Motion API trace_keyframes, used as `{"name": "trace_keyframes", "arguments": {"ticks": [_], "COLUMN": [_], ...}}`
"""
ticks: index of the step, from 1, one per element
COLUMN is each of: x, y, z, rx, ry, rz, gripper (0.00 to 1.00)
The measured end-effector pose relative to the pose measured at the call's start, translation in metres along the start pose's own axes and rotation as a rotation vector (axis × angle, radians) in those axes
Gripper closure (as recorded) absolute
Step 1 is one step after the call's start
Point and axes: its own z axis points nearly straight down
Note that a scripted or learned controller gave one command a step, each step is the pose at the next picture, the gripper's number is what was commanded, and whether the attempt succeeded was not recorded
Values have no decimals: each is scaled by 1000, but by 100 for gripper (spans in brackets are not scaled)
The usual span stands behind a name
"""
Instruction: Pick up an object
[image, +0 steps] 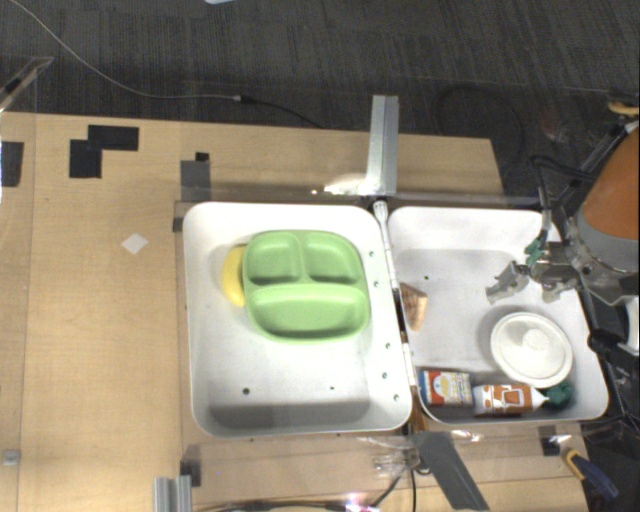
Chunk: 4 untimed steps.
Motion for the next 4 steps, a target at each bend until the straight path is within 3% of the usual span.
{"name": "trace_keyframes", "arguments": {"ticks": [1, 2, 3, 4], "x": [-40, 5, -50, -31], "y": [64, 104, 67, 8], "z": [18, 74, 48, 114], "rx": [4, 2, 2, -2], "ry": [0, 0, -1, -2], "rz": [-14, -243, -223, -275], "gripper": [0, 0, 0, 0]}}
